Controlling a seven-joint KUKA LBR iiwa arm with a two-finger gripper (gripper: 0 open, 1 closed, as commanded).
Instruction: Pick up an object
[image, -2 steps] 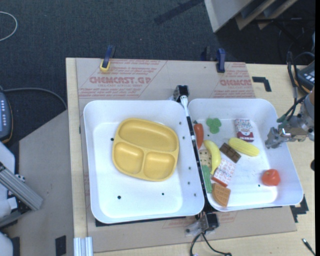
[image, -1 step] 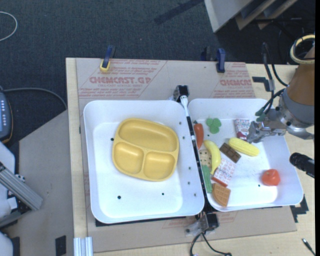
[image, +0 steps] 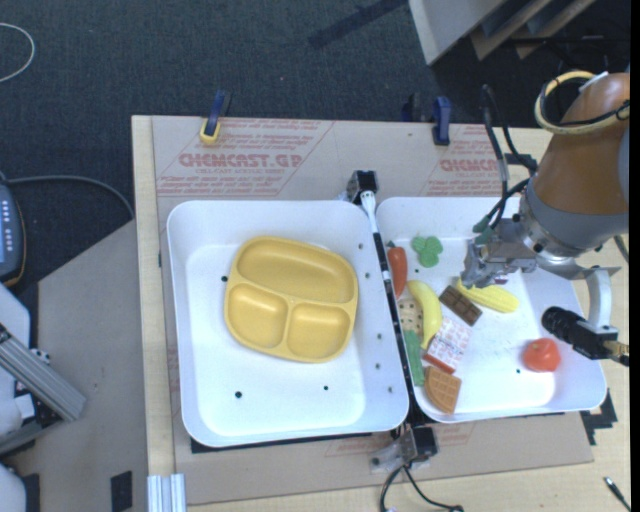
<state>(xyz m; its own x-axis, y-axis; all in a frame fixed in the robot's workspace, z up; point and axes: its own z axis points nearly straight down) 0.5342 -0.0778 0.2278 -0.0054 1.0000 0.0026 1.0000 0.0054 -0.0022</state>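
While the grey arm with the orange band (image: 585, 150) reached in over the right-hand shallow white bin (image: 500, 400), the two-finger gripper (image: 487, 268) stood low above a crowded patch of small items. Whether it was apart or together could not be told at inspection; the wrist housing hid that detail.

Risk noted: the yellow corn-shaped toy (image: 492, 298) lay just under and beside the gripper, touching or nearly touching a small brown rectangular block (image: 461, 305). A descent here could, in my judgement, pinch both pieces, or nudge the corn sideways so that the closing missed it. The curved yellow plastic banana (image: 428, 308) lay near on the left and could be disturbed as well.

Elsewhere in the same bin lay a green leafy toy (image: 428, 250), an orange carrot-shaped piece (image: 398, 270) against the left wall and a round red tomato toy (image: 541, 354), well apart. The left-hand white bin (image: 200, 400) held a yellow divided plastic plate (image: 291, 298).
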